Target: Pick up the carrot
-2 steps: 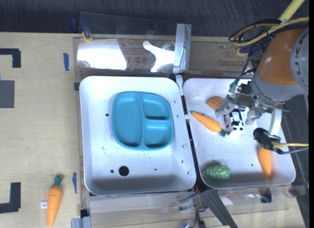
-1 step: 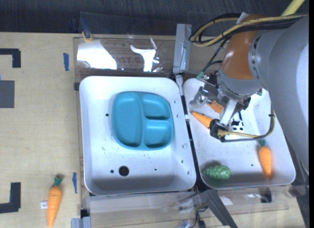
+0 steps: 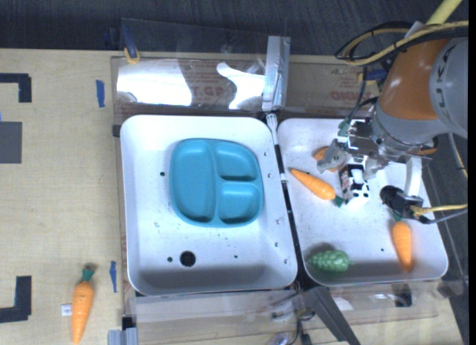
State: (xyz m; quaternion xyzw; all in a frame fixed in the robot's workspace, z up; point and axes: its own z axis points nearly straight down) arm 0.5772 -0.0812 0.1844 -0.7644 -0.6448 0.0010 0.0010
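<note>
One tapered orange carrot [image 3: 313, 184] beside claw [image 3: 352, 185].

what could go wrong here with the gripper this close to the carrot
1. The carrot lies at a slant near the right bin's left wall, with the gripper beside its green end; fingers closing there may push it away rather than grip it.
2. More carrots are about: one at the bin's right side, one on the bench. A program could pick a different target.
3. The green vegetable sits close below and might get bumped.
</note>
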